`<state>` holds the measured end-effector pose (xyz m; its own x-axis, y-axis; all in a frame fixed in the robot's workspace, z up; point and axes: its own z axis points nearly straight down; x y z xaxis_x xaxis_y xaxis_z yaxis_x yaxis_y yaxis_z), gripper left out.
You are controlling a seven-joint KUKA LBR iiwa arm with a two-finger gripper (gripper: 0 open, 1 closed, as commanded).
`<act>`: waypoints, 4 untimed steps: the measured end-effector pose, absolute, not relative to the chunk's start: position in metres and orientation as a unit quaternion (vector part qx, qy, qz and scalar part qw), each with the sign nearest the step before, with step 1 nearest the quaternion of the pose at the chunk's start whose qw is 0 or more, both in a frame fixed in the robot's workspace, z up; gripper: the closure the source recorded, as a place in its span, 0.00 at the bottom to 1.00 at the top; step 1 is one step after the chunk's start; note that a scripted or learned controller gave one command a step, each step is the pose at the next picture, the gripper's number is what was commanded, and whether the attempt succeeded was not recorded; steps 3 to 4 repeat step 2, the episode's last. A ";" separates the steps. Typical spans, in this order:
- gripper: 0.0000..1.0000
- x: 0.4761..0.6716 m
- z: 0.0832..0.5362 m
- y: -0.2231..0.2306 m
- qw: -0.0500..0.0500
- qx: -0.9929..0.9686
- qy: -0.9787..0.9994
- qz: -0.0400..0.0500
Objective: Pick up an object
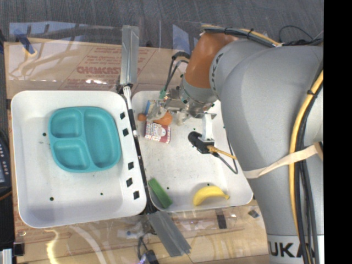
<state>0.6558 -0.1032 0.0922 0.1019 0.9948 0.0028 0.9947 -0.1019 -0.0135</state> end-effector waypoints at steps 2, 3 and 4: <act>1.00 0.583 0.196 -0.051 0.003 -0.664 -0.748 0.002; 1.00 0.583 0.196 -0.051 0.003 -0.664 -0.748 0.002; 1.00 0.583 0.196 -0.051 0.003 -0.664 -0.748 0.002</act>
